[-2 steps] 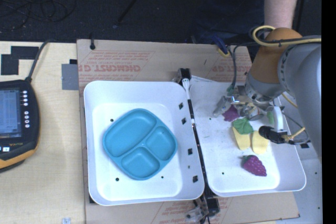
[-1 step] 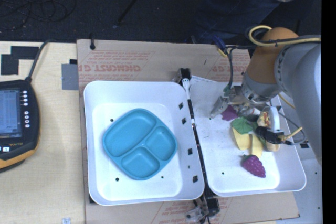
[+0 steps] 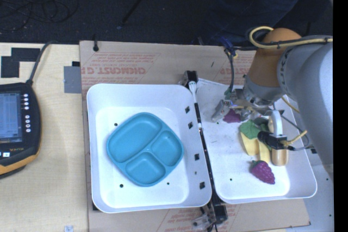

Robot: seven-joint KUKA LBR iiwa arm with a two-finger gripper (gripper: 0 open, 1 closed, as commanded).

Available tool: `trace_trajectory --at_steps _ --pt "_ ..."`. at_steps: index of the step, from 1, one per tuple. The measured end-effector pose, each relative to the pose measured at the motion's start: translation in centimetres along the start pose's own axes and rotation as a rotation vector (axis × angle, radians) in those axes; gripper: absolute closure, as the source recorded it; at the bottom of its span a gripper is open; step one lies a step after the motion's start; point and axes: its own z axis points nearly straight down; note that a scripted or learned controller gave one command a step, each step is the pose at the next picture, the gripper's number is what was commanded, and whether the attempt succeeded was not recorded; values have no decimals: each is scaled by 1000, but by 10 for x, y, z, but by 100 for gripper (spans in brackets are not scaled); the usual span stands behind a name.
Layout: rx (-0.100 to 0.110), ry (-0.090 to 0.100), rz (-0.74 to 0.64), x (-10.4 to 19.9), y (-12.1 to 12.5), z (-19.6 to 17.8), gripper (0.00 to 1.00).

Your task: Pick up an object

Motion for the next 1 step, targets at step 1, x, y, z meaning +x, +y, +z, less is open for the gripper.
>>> trace_trajectory --at_steps 1 --pt "6 3 0 0 0 -7 100"
